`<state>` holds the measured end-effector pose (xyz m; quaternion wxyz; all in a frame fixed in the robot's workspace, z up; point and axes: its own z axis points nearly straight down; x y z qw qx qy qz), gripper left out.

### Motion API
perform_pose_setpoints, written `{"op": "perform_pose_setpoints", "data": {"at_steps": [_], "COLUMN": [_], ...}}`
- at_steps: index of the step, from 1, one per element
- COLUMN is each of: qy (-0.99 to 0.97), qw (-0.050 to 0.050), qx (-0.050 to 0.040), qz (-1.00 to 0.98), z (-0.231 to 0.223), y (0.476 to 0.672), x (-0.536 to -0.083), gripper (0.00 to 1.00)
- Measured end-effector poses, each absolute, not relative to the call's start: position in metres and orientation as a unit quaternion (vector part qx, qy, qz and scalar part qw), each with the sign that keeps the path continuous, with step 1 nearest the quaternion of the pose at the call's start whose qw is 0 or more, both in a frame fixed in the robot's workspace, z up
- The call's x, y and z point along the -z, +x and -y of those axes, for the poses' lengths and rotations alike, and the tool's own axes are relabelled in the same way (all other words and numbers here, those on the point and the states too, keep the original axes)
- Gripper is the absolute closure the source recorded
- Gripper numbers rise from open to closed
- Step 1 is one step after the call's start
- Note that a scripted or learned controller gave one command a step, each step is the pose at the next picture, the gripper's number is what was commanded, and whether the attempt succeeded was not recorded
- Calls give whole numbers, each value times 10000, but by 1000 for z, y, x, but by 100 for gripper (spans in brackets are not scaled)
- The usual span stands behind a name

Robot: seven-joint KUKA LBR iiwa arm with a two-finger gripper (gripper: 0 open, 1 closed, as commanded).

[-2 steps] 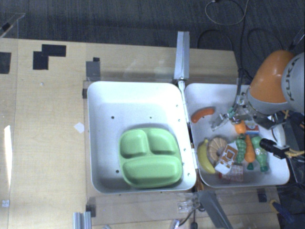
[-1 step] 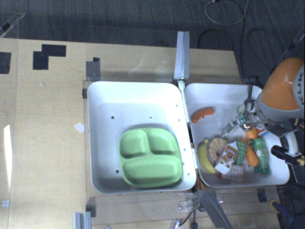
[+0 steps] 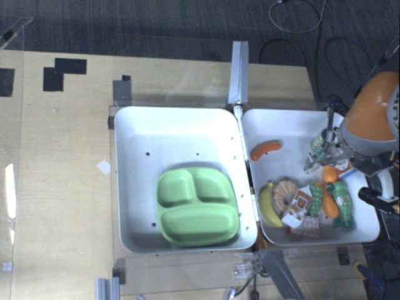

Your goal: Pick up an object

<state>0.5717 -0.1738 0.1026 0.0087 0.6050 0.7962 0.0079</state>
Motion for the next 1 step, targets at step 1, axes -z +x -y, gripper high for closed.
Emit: {"op": "perform_pose_setpoints", "data": {"at_steps": [1], "qy": [5336], "qw": [47], "qx": [-22], "qz": [-8457], "z": [127], "y": [622], "x": [-294], "gripper": [100]}}
